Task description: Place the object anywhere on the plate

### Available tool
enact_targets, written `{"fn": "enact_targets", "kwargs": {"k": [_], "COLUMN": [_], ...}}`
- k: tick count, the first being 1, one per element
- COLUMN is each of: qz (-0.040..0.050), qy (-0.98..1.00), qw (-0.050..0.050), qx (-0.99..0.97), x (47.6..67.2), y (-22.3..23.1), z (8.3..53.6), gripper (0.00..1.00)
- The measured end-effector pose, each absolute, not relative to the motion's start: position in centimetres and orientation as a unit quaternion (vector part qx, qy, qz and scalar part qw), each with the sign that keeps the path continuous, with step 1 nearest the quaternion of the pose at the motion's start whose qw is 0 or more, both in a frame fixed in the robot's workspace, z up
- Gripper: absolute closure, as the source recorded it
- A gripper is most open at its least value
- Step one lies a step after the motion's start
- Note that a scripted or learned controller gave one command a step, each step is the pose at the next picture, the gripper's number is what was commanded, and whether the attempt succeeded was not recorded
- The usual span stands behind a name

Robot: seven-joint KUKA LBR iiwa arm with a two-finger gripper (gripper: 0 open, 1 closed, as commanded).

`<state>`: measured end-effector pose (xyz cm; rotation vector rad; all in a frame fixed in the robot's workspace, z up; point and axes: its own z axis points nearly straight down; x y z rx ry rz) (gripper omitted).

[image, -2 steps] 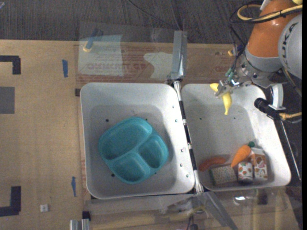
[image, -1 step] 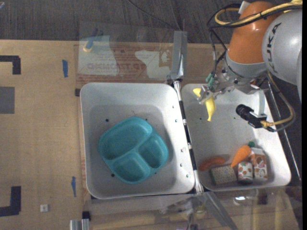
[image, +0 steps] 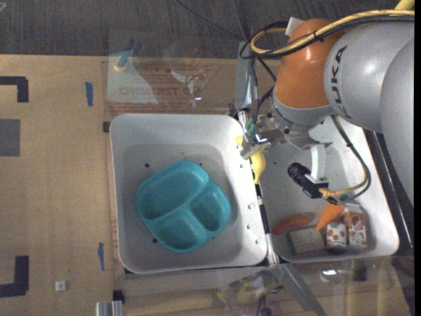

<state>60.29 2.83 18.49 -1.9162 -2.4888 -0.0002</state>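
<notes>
Camera view, from above, at a slant. Left bin [image: 125, 196]: held a teal divided plate [image: 183, 205] with three compartments, lying flat near the bin's middle, nothing on it.

Arm [image: 342, 71]: reached in from the right, orange band above the wrist, bent down over the wall shared by the two bins. Gripper [image: 252, 145]: hung at that shared wall, right of the plate and apart from it. Opening of the pincer not to be told from here, nor whether anything was held. Yellow object [image: 258, 164]: seen just below the gripper, at the near-left edge of the right bin [image: 381, 236], partly hidden by the wrist; touching the gripper or not, could not tell.

Further right of the plate, in the right bin: an orange elongated piece [image: 289, 225], a speckled grey block [image: 304, 241], a carrot-like orange piece [image: 332, 214], and two small printed cartons [image: 346, 232] side by side.
</notes>
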Motion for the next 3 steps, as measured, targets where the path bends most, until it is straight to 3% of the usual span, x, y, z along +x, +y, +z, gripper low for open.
{"fn": "enact_targets", "kwargs": {"k": [1, 2, 3], "qz": [0.0003, 0.0006, -0.0003], "qy": [-0.841, -0.814, -0.805], "qw": [0.001, 0.001, -0.001], "qx": [-0.54, -0.581, -0.593], "x": [54.8, 52.3, 55.3], "y": [8.1, 12.1, 5.7], "z": [18.9, 19.7, 23.7], "gripper": [1.0, 1.0, 1.0]}}
